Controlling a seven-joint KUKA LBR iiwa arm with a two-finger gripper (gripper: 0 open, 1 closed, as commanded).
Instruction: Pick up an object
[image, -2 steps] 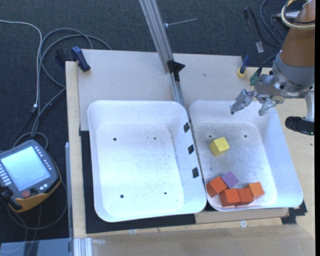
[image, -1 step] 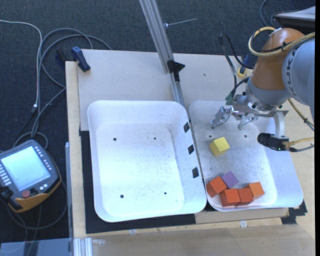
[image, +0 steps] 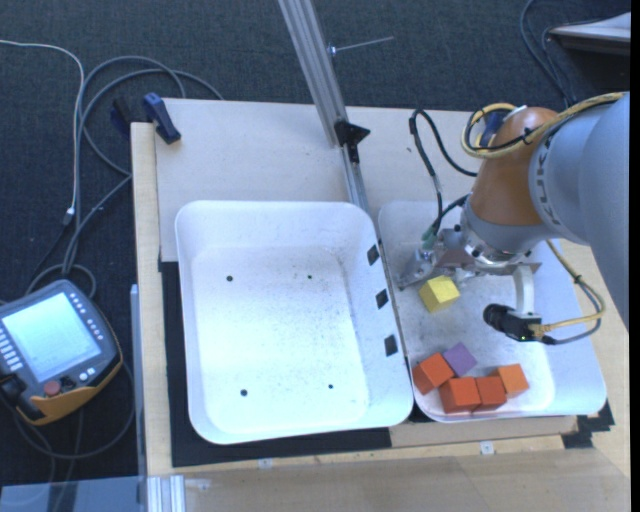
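Observation:
A yellow block (image: 439, 293) sits in the upper middle of the right bin (image: 580, 360). My gripper (image: 430, 270) is right above and against the block's upper edge, under the grey arm and its orange band (image: 505, 190). The wrist hides how the block and gripper meet. Near the bin's front edge lies a cluster of several orange blocks (image: 470, 390) with a purple block (image: 459, 357) beside them.
The left bin (image: 270, 320) stands alongside, its wall touching the right bin. An aluminium post (image: 320, 70) rises slantwise behind the bins. Cables and a black connector (image: 505, 320) hang off the wrist over the right bin. A teach pendant (image: 50, 345) lies off the bench at left.

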